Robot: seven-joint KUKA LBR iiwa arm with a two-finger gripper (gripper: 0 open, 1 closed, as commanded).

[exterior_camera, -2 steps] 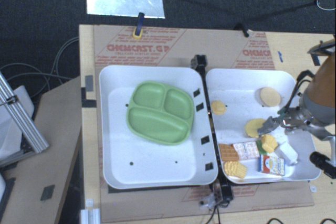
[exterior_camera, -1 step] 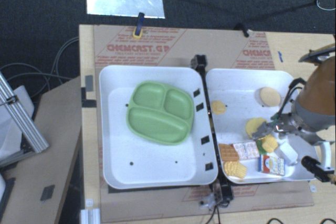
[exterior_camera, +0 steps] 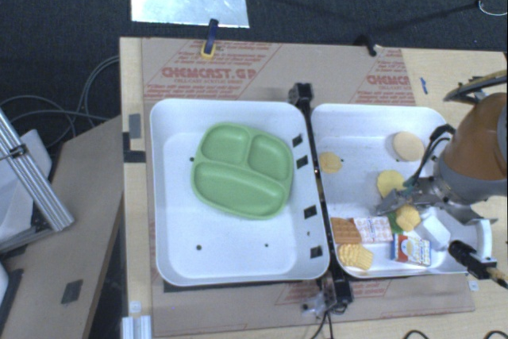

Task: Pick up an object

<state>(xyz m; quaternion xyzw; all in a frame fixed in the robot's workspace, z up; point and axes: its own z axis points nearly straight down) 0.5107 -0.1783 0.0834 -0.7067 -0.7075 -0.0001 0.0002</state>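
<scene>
Counter (exterior_camera: 238, 75): brown board front edge nearest the lens, carrying two white bins side by side.
Left bin (exterior_camera: 171, 171): holds one green divided plate (exterior_camera: 242, 171), lying flat near its centre.
Right bin (exterior_camera: 357, 127): holds the small items.
Arm (exterior_camera: 476, 155): grey and orange, reaching in from the right over the right bin.
Gripper (exterior_camera: 405, 202): low over a yellow item (exterior_camera: 408, 217); finger state cannot be told.
Carton (exterior_camera: 411, 250): near the front wall.
Tan round (exterior_camera: 408, 145): toward the back.
Crackers (exterior_camera: 355, 256): front left corner.
Yellow piece (exterior_camera: 330, 163): beside the divider.
</scene>
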